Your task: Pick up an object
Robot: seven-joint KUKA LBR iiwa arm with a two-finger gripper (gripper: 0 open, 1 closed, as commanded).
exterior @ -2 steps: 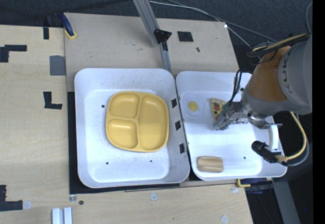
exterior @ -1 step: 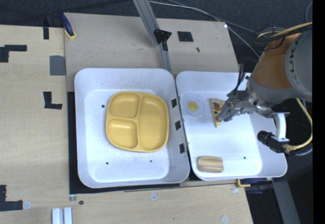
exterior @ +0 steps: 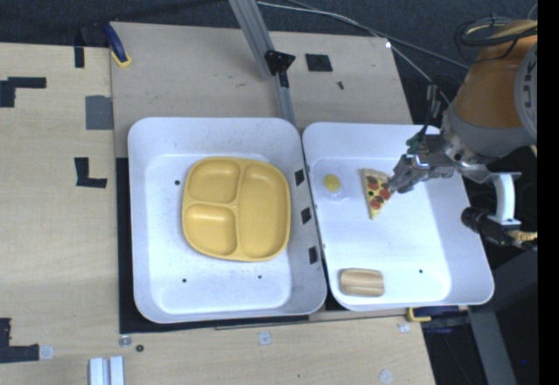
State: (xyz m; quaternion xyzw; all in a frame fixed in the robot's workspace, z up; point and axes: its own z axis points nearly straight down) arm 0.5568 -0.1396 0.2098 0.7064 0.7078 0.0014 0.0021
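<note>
pincer low beside pizza slice in right bin, grip state unclear to me; nothing lifted yet.

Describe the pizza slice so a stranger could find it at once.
Look in the right white bin, in its upper half beside the gripper. The pizza slice is a small wedge with red dots, unlike the round yellow piece to its left and the tan bun below.

yellow divided plate in left bin
</note>
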